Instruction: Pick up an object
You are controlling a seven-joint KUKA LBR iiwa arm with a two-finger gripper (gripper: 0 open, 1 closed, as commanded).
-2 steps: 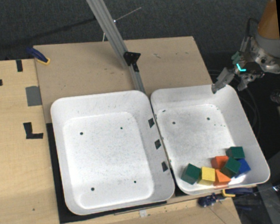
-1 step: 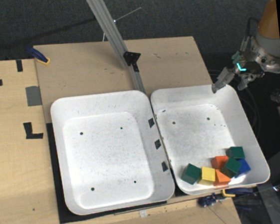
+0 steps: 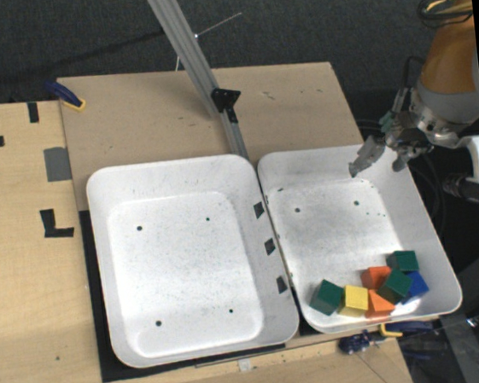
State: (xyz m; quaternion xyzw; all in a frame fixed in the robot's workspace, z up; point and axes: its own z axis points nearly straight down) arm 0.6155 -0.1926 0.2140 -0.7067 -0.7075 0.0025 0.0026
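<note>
blocks (image 3: 373, 289): heaped in right bin's (image 3: 329, 219) near corner
gripper (image 3: 378, 152): above that bin's far right edge, fingers spread, holding nothing

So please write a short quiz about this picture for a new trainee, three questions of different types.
1. True or false: the blocks lie in the left bin.
2. Where is the gripper? A) above the far edge of the right bin B) down among the blocks C) over the left bin
3. Fill in: the yellow block lies between a green block and an ______ block.

Key: 1 false, they are in the near right corner of the right bin; 2 A; 3 orange.
</note>
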